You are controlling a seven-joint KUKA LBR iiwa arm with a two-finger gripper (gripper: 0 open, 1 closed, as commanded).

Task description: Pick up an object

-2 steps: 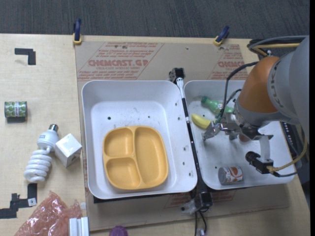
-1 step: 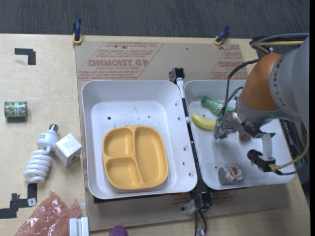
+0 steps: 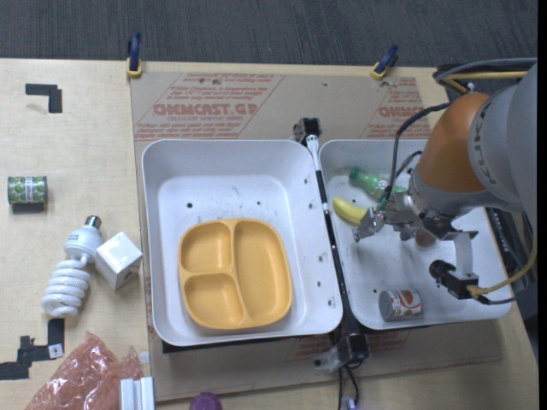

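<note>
My fingers (image 3: 369,227) hang low inside the right bin (image 3: 479,310), near its left wall, and they point to the left. I cannot tell how far they are open, because from above they look like one small grey piece, and I see nothing clearly between them. Just beside their tips, up and to the left, lies a yellow banana (image 3: 346,209); whether the tips touch it I cannot say. A little farther up is a green bottle (image 3: 368,180), lying on its side near the back wall of the same bin. Behind my wrist a small brownish thing (image 3: 425,238) shows (too hidden for me to name it). Toward the front of this bin a small can (image 3: 399,303) with an orange label lies on its side, well apart from my fingers.

In the left bin (image 3: 162,229) rests a yellow divided plate (image 3: 234,273) with three compartments.

On the surface (image 3: 77,126), left of both bins, I see a spiral light bulb (image 3: 70,278), a white cube (image 3: 118,260) touching it, and a small green can (image 3: 26,191) farther back.
</note>
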